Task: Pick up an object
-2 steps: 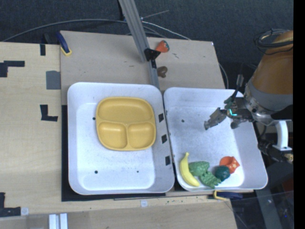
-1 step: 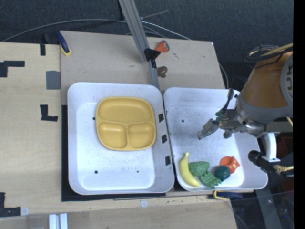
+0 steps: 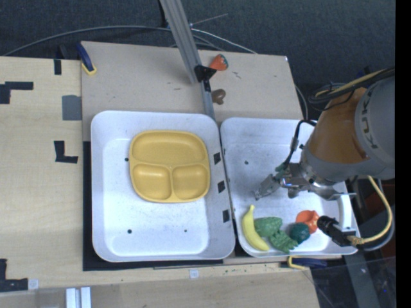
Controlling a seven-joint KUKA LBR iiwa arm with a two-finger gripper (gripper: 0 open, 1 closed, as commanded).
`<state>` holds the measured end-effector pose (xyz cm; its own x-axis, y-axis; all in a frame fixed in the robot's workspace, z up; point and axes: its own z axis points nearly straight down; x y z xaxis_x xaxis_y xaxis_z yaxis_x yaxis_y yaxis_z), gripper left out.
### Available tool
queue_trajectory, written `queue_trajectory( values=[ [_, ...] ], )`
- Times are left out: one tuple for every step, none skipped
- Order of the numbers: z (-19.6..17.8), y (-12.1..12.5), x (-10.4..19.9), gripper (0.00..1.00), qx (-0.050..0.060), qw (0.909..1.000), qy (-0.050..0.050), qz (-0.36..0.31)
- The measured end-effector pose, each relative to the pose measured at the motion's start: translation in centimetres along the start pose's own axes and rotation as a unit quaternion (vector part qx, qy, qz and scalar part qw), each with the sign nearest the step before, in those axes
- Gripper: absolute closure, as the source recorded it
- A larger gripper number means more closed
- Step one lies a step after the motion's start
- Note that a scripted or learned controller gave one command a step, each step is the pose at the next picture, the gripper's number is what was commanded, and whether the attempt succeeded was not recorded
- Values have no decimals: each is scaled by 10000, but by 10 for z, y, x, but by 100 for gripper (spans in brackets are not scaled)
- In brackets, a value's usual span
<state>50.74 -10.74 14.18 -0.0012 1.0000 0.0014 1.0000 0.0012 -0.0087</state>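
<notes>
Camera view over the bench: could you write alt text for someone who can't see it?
A grey and orange robot arm reaches over the right white bin, its gripper above the bin floor, near a banana, green toys and an orange piece at the front edge. The left bin holds a yellow divided plate.

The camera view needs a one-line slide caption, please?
Claw above right bin, near banana; yellow tray in left bin.

Only partial dark lettering legible: what looks like "KU", running sideways on the grey arm casing [image 3: 384, 124], up and right of the gripper [image 3: 268, 188]. Rest of the word cut off at the frame edge. No other text, numbers, labels or signs readable anywhere.
</notes>
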Motion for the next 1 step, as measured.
queue_trajectory(
  values=[
    [53,0,0,0,-32,10000,-11,2]
  ],
)
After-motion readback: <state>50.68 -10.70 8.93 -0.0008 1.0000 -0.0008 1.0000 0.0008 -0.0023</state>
